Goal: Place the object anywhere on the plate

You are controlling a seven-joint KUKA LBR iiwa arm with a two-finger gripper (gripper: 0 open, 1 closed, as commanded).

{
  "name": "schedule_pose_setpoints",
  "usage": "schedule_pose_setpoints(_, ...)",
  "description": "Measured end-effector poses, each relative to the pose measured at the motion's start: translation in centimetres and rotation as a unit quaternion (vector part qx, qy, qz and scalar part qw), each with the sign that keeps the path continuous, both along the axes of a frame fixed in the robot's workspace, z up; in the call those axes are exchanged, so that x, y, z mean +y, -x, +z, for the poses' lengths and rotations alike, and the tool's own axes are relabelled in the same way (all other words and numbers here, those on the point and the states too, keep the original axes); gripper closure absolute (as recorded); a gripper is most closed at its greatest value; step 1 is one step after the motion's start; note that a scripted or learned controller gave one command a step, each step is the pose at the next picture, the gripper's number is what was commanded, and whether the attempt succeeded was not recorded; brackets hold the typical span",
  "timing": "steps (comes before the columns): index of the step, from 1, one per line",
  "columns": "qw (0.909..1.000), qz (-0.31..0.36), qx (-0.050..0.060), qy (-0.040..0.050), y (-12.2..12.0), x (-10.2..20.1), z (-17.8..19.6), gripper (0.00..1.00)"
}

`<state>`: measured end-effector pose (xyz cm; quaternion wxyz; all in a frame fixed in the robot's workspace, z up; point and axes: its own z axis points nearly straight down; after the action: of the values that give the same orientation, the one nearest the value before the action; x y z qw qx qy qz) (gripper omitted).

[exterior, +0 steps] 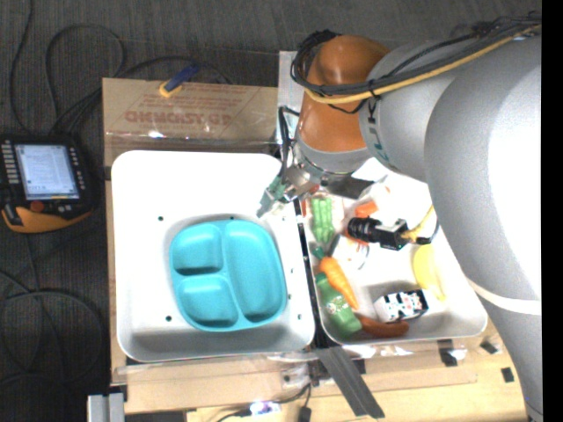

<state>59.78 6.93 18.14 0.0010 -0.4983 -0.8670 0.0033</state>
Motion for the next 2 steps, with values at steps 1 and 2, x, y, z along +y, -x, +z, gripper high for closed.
schedule_pose_setpoints(1, 0.9998, 0.022, 0.000, -0.0014, 3.3, 4.6, 6.7, 1.00)
schedule_pose_setpoints(2, 0.9999, 0.015, 0.002, -0.0011, 8.9, 7.6, 0.6, 1.00)
